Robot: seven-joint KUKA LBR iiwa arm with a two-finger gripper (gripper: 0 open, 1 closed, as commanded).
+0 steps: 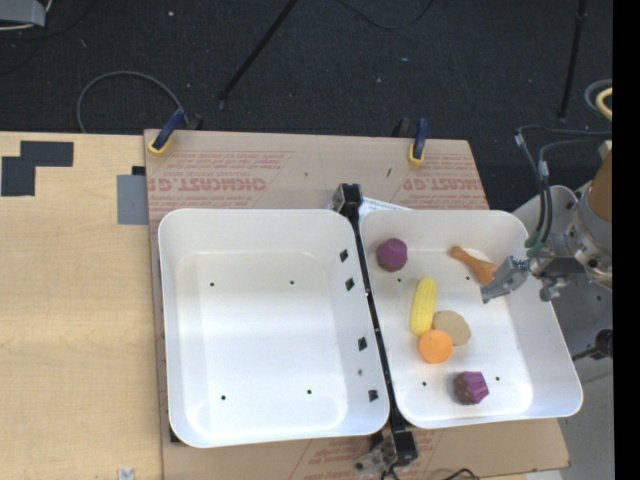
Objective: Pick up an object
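Grey gripper (503, 276) over right bin (560, 368) near its right edge, jaws state unclear (too small). Orange carrot-like piece (472, 262) lies just beside it; corn (423, 304) near bin centre.

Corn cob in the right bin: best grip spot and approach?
Grip the corn cob across its narrow middle, coming from above. It lies flat, long axis running near to far, sides clear at mid-length; its near end sits close to the orange ball and tan potato.
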